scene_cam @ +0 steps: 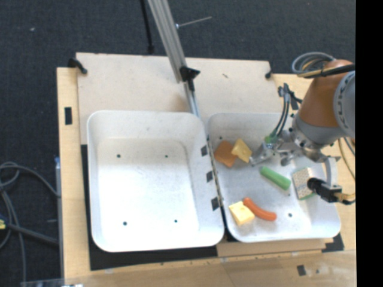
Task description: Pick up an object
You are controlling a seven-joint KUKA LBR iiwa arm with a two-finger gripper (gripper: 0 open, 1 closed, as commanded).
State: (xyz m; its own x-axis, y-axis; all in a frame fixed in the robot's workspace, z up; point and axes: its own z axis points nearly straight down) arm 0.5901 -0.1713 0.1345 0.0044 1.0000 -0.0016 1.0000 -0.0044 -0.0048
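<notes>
We're in the approach, we'd say: nothing lifted yet, and the arm (326, 109) is leaning in from the right over the right bin (239, 127). The left bin (99, 130) sits beside it on the surface (131, 79).

The tool (276, 151) hangs low over the middle of the right bin, just above the green block (276, 177). We can't tell how its jaws stand, they blur into the wrist hardware from up here.

Our guess for the target is that green block, a short bar lying at a slant on the bin floor. Next move calls for dropping straight down and straddling its narrow sides.

Close by: the brown piece (224, 153) touching a yellow wedge (242, 150), a speckled sponge (302, 184) to the right, then a yellow block (241, 212) against an orange carrot shape (261, 210) near the front.
</notes>
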